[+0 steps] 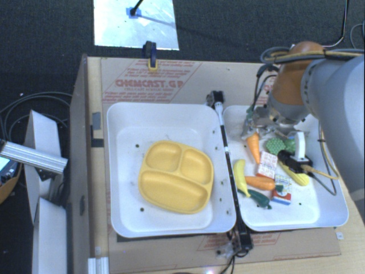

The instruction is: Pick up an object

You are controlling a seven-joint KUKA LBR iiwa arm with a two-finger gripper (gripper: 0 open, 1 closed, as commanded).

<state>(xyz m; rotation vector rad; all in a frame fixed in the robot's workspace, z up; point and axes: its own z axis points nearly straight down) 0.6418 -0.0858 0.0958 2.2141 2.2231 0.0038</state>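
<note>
Dark clip [242,241] at the front of the seam between the bins is nearest, then the front rim of the right bin [296,224]. Left bin [122,153] holds just a yellow compartment tray [177,176], lying flat and roughly centred. All the small stuff is in the right bin: banana [240,177] along the divider, lower carrot [261,182] just beside it, dark green toy [260,198] at the front, two red-and-white cartons [267,165] [281,192], a green knobbly toy [276,146], and a corn cob [297,176] further right. Arm [331,96] comes in from the right, with the tool [259,128] low over the back of the right bin. Can't tell if the tool is open or closed, and nothing visibly gripped. Likely target is the upper carrot [254,148]: it lies just on the camera side of the tool, its back end right at it, close to the divider. Its long axis runs front to back, so my guess is the tool should close across it, side to side. Clutter is tight, with the carton and green toy almost touching the carrot, so there's a risk of snagging a neighbour
</note>
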